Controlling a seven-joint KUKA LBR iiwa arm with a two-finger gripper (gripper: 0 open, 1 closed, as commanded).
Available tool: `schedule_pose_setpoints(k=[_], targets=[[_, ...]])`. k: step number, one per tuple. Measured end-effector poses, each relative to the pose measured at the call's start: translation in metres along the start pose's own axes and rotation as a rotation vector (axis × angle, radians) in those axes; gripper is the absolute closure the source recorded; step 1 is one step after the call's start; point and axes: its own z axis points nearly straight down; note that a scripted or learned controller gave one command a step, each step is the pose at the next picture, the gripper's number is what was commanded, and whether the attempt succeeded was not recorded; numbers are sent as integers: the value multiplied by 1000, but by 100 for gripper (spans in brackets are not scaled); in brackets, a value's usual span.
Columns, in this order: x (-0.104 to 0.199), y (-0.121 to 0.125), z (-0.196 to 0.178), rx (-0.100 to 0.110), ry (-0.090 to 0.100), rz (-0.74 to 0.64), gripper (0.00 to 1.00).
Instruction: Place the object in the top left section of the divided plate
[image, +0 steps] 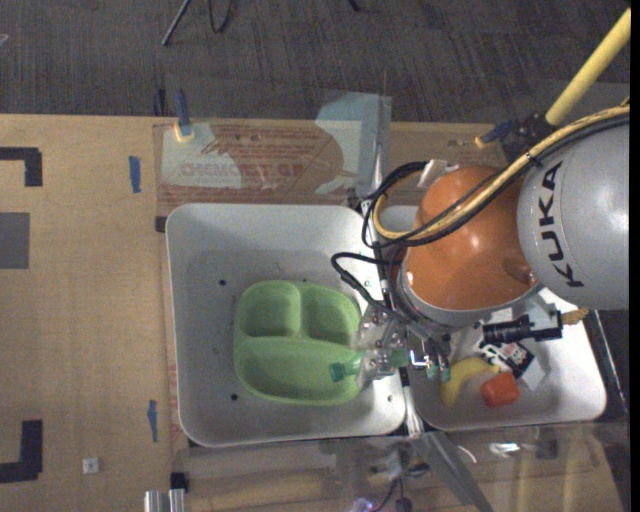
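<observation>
Reaching in over the seam between the two white bins, the grey KUKA arm (575, 220) with its orange band (465, 240) hangs above the right edge of the green divided plate (298, 340). That plate lies in the left bin (190, 300), with two smaller sections along its upper side and one long section below them. The claw (385, 352) sits at the plate's lower right rim, just above the bin's right wall. A small green object (345, 370) shows at the claw's tip, touching or overlapping the rim of the plate's long lower section; whether the claw grips it cannot be told from this angle, since the metal parts and cables crowd that spot. The plate's top left section (272, 308) looks bare green. Right of the plate, in the right bin (590, 400), lie a yellow banana-shaped thing (462, 378), an orange-red item (500, 390) touching it, and a white card with dark print (515, 355) just above them. Both bins rest on the wooden desk (80, 300), which carries blue tape marks (134, 172) left of the plate.
</observation>
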Motion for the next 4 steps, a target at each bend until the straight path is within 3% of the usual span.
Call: schedule_pose_setpoints(k=[1, 2, 3, 4], targets=[[6, 94, -35, -1, 0, 118, 100], [5, 95, -45, -3, -5, 116, 100], [1, 16, -19, 1, 2, 30, 100], [-1, 17, -29, -1, -3, 31, 100]])
